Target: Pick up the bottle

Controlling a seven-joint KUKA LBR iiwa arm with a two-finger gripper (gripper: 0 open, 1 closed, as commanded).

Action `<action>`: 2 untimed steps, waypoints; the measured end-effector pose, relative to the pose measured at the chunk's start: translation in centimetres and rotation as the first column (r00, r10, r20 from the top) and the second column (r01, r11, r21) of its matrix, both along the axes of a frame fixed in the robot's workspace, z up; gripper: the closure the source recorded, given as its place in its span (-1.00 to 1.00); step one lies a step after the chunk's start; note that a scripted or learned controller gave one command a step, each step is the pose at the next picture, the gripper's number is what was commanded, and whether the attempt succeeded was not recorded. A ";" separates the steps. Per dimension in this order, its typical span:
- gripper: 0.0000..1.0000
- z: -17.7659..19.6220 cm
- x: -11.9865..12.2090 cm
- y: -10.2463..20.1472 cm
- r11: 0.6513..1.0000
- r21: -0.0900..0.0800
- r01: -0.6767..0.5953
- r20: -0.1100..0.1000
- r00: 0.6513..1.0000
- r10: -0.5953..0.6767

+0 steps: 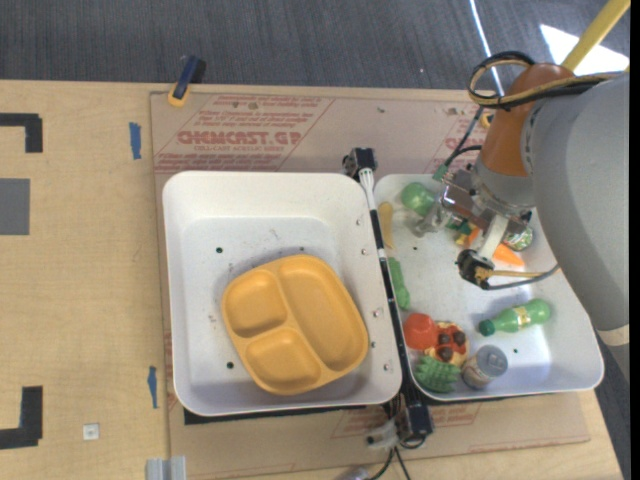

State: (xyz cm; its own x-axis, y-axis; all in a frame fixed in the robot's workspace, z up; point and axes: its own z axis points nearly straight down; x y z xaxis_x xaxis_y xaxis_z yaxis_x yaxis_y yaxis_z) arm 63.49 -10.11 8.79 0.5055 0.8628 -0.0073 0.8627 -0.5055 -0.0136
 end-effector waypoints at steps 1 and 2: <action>1.00 1.2 0.3 -0.1 1.000 -0.007 0.001 0.012 1.000 -0.001; -1.00 1.2 0.0 -0.6 1.000 -0.013 0.005 0.005 1.000 -0.005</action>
